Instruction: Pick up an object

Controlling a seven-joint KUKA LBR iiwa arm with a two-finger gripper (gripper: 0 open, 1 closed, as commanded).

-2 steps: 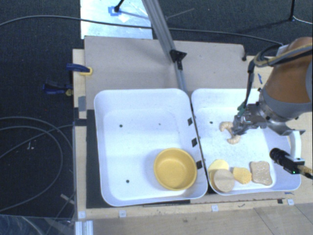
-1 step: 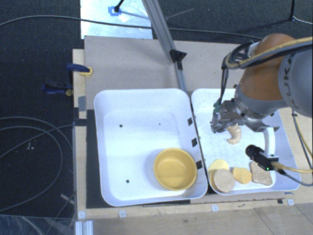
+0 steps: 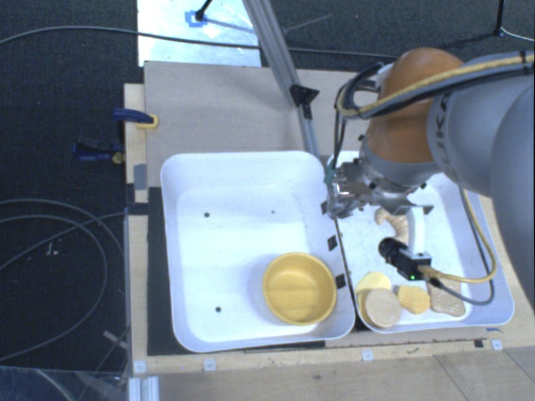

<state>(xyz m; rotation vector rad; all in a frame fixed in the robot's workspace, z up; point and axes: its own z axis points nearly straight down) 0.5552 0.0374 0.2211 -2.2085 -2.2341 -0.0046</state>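
Observation:
A yellow bowl [image 3: 299,287] sits upright in the left bin [image 3: 201,224], near its front right corner. At the front of the right bin [image 3: 493,307] lie a round tan disc [image 3: 383,308], a pale yellow piece [image 3: 374,281], a small yellow block [image 3: 412,299] and a tan slab [image 3: 448,302]. A beige curved piece [image 3: 391,218] lies further back, partly under the wrist. My gripper [image 3: 336,199] hangs low over the right bin's left rim, by the divider between the bins. The wrist hides much of it.
The grey arm and its orange band [image 3: 410,107] cover the back half of the right bin. A slanted metal pole [image 3: 276,48] crosses the board behind the bins. A blue and yellow clamp [image 3: 125,132] grips the bench's left edge.

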